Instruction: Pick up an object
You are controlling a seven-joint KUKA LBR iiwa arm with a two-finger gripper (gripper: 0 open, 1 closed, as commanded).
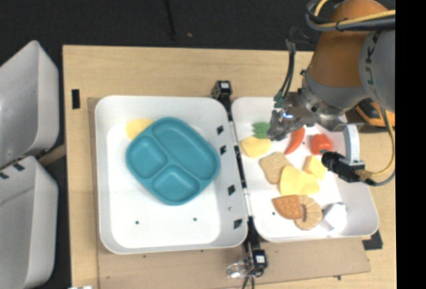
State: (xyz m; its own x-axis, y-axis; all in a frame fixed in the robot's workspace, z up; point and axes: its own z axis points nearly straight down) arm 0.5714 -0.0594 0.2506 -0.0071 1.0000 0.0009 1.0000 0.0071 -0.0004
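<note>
Right now you are at the approach stage: the gripper [283, 120] hangs low over the right bin [363, 211], near its 11 o'clock corner, and nothing shows between its fingers, so count nothing as picked yet. Whether the claw is wide or narrow, you cannot tell; the wrist hides it from above.

Just beside the fingertips, at their 9 o'clock, lies a small green piece [261, 128]; at their 7 o'clock sits a pale yellow piece [255, 146], and at 4 o'clock an orange-red strip [295, 140]. Any of these would serve as the object. Further toward the bin's middle you have a tan cookie shape [272, 166], a yellow block [297, 182] and a brown waffle-like piece [296, 208], crowded and touching.

Over in the left bin [113, 221] rests a blue divided plate [173, 160], well apart from the work.

Your next move, as I judge it, calls for settling on one piece, centring over it, descending and closing. The green one lies close to the bin wall, so watch for a finger catching the rim.
</note>
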